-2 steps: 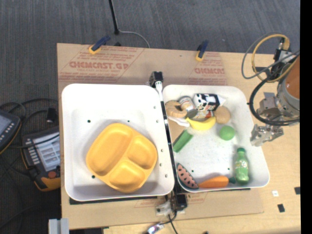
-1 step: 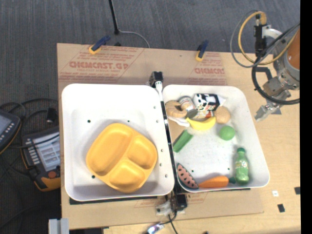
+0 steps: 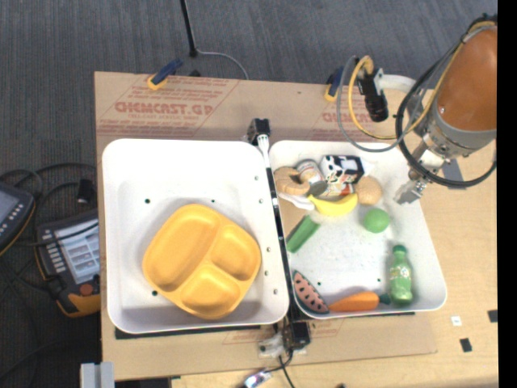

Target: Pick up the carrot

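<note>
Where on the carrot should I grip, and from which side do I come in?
Grip the carrot around its middle, coming straight down from above. It lies flat along the right bin's near wall, so I would span its narrow width. The green bottle crowds its right end and the watermelon slice its left, leaving the middle freest.

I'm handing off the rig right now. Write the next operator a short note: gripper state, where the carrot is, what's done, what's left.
Gripper: above the right bin's far right rim, holding nothing that the view shows.
Carrot: lying flat along the right bin's near wall, between the watermelon slice and the green bottle.
Done: nothing yet; the carrot lies untouched, well apart from the gripper.
Left: move to the near edge, descend over the carrot, grasp, lift. The bottle sits close by its right end, so clearance there looks tight.
</note>
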### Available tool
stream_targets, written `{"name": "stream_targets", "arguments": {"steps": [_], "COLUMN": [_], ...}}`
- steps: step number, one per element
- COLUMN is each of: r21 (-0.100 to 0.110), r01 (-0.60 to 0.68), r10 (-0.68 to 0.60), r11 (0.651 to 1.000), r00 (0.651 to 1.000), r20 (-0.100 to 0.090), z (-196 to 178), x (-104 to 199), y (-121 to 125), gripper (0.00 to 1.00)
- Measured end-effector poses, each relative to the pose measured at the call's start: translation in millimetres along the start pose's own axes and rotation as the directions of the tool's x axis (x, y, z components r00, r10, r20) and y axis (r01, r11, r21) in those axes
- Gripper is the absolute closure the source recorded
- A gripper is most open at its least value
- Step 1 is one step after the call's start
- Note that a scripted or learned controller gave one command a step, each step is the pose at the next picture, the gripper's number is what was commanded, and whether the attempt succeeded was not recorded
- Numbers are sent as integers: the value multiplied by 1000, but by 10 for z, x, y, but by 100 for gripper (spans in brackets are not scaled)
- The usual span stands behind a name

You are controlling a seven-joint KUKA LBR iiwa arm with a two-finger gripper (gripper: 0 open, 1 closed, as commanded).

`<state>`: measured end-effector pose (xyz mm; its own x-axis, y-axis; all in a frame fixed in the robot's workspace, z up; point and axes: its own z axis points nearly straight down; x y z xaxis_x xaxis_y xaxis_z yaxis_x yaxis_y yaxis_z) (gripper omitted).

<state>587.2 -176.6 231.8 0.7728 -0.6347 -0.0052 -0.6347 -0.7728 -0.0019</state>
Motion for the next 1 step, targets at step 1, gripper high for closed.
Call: {"name": "stream_targets", "arguments": {"steps": [1], "r21": [2], "r01": [-22], "r10": [22], "r11": [1000], "r00": [1000], "r20": [-4], "z": [-1573], "x": [30], "y": [454], "gripper": [100]}}
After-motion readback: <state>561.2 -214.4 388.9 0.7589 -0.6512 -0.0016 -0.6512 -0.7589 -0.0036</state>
